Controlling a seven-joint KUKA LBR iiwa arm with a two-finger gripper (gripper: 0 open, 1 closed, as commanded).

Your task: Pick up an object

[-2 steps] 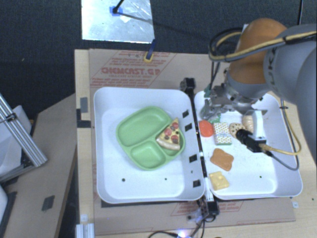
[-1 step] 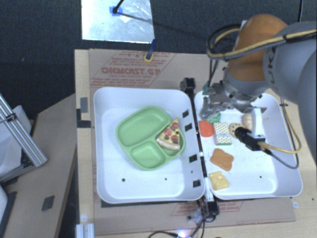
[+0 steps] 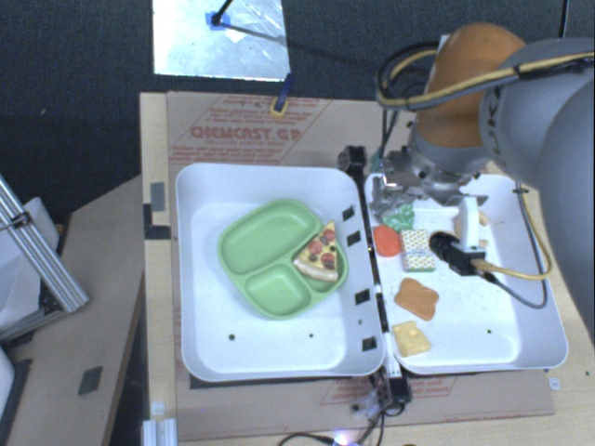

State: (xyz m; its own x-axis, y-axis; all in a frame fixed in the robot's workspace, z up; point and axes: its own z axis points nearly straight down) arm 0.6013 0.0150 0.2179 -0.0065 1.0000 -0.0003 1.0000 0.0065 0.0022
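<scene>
We judge the chief risk to be crowding: the gripper (image 3: 389, 196) hangs low at the far left corner of the right bin (image 3: 521, 342), just beside the divider (image 3: 370, 268), and the green toy (image 3: 401, 217) under it sits near the red round piece (image 3: 387, 241) and the checked sponge-like block (image 3: 418, 249); a descent slightly off could nudge a neighbour or strike the bin wall; we cannot tell the state of the end effector, since the wrist hides it. The likeliest target, the green toy, is small, leafy-looking and partly covered, so its outline is unclear; farther toward the near edge lie a toast slice (image 3: 416, 298) and a cheese wedge (image 3: 411, 338); a pizza slice (image 3: 319, 254) rests on the green tray (image 3: 265, 249) in the left bin (image 3: 214, 342).
</scene>
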